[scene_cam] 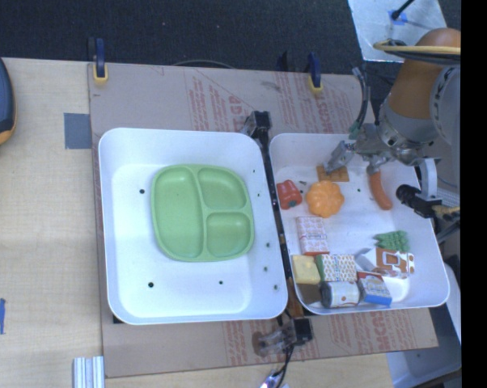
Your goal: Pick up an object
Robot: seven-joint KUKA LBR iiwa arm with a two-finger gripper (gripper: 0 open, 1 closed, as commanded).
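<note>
At the near rim of the right white bin (438,293), about six o'clock, small things crowd together: a yellow block (305,269), a dark cylinder lying on its side (336,295), a patterned pink-and-white box (338,267), and a small white carton with blue and red print (374,288). Toward four o'clock sits a little orange-and-white house-shaped toy (393,260), with a green leafy toy (391,240) just beyond it. A pink-striped flat packet (311,235) lies near the bin's middle.

Farther in, a round orange fruit toy (325,199) rests with a small red toy (288,193) at its nine o'clock, close to the bin's left wall. At the fruit's three o'clock lies an orange sausage-shaped toy (379,190), tilted.

My gripper (354,153) hangs over the far part of this bin, around twelve o'clock, its fingers spread apart with nothing between them. One fingertip (338,158) stands over a flat brown tile (333,172); the sausage lies just beside the other. The fruit sits near, at my six o'clock.

The left white bin (114,217), at nine o'clock, holds a pale green three-compartment plastic plate (201,212).
</note>
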